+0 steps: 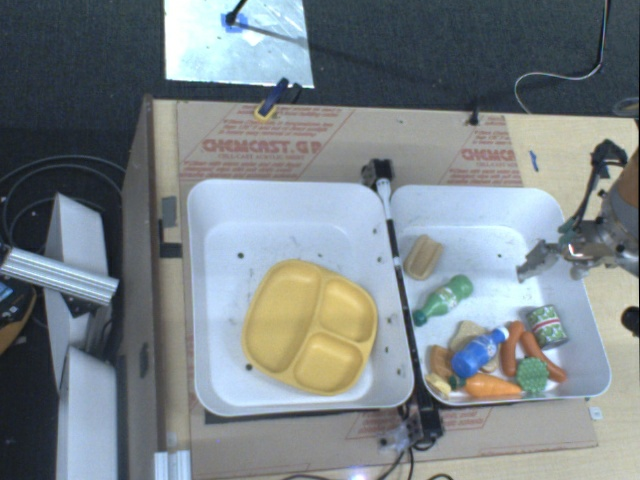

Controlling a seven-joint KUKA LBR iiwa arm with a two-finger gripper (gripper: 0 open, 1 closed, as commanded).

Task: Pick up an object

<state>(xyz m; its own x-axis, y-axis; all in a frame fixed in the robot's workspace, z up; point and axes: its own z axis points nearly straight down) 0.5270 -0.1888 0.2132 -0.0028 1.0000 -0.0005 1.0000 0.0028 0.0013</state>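
Since all the toy food is piled in the near corner of the right bin (575, 230), there's the carrot (493, 387), blue bottle (477, 352) and can (547, 325) bunched together, with the green bottle (443, 300) lying looser behind. The yellow tray (311, 325) has the left bin (215, 268) to itself. The gripper (548, 261) hangs over the right bin's far side, fingers spread, holding nothing

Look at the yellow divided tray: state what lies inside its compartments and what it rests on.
The yellow tray shows three bare compartments, nothing lying in them. It rests on the floor of the left bin. The patch of bin floor beneath it is covered, so unseen.
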